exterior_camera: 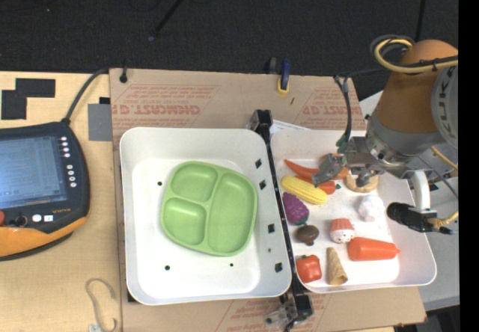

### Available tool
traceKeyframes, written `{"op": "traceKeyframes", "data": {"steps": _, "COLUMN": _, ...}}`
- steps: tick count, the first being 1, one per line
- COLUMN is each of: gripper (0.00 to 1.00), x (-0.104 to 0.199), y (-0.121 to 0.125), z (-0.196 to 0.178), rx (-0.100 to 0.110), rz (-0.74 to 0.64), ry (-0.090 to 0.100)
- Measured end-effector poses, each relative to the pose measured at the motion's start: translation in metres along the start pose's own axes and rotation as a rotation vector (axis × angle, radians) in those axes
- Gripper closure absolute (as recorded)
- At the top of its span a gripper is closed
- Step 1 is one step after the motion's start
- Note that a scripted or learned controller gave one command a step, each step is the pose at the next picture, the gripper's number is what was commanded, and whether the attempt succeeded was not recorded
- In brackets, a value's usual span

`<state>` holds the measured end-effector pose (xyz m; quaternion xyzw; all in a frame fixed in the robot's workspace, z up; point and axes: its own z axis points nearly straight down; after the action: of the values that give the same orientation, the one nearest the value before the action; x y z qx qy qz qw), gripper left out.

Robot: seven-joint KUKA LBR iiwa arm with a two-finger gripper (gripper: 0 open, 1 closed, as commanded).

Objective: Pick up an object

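Hovering Over the Right Bin's Far Side

Reaching in from the right, my arm [408, 99] hangs over the far part of the right bin [419, 267], grey below the orange band. My gripper [346, 167] sits low above the toy food there, and whether it is open or closed I cannot tell, since the parts blur into one dark cluster.

Largest on the bench is the left bin [142, 173], holding a green divided plate [209, 207] near its middle. Left of it, well apart, lies a control pendant [41, 185] with a lit screen.

The right bin carries the pickable things. A yellow corn cob [303, 190] lies just left of my gripper and a little nearer, with a red chili pepper [299, 170] touching its far side. A round tan piece [363, 182] sits right under my gripper's near right edge; I cannot tell whether I touch it. A purple bunch of grapes [295, 208] lies near the corn's left end, against the bin's left wall. An orange carrot [370, 250] lies nearer in the bin, well apart from my gripper. Beside it to the left stand a tan cone [337, 267] and a red tomato-like piece [309, 268]. Between these and the corn are a small red-and-white piece [341, 230] and a brown lump [305, 233]. A small white piece [368, 209] lies just near of the tan round.
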<state>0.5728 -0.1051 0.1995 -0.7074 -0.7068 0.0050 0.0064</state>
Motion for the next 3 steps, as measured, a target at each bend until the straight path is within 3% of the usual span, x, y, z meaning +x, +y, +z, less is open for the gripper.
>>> {"op": "traceKeyframes", "data": {"steps": 1, "gripper": 0.00, "x": 0.000, "y": 0.003, "z": -0.007, "rx": -0.012, "rz": -0.002, "ry": -0.001}}
{"op": "traceKeyframes", "data": {"steps": 3, "gripper": 0.00, "x": -0.001, "y": 0.003, "z": 0.091, "rx": -0.010, "rz": -0.001, "ry": -0.003}}
